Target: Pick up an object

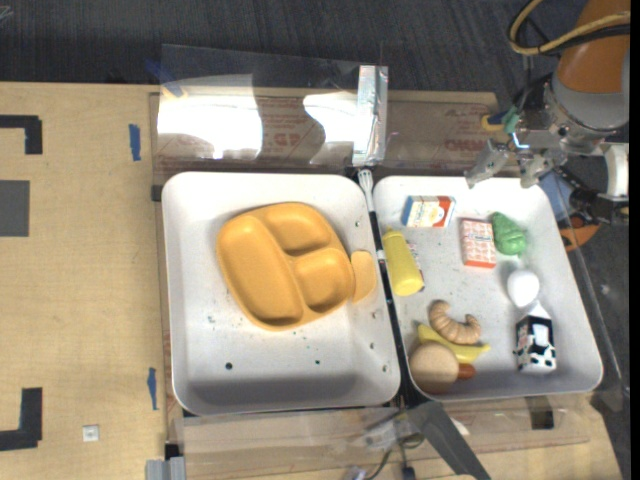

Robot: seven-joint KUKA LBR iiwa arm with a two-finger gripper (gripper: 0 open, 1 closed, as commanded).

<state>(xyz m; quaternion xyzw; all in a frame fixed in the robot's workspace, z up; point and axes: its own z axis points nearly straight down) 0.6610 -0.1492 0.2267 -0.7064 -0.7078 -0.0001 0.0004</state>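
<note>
End effector (pixel 508 171) fingers spread, empty, above right bin's (pixel 585 313) far edge, green toy (pixel 509 234) just below

No legible text; print on red-and-white packet (pixel 477 242) and small carton (pixel 427 211) too blurred.

The tool (pixel 508 165) hangs open above the far rim of the right bin (pixel 585 318), holding nothing. That bin carries small food items — a croissant (pixel 455 322), an egg (pixel 523 288). The left bin (pixel 190 298) bears a yellow divided plate (pixel 285 261).

Dark carpet floor (pixel 250 8) lies behind the cardboard-covered bench (pixel 70 268).
</note>
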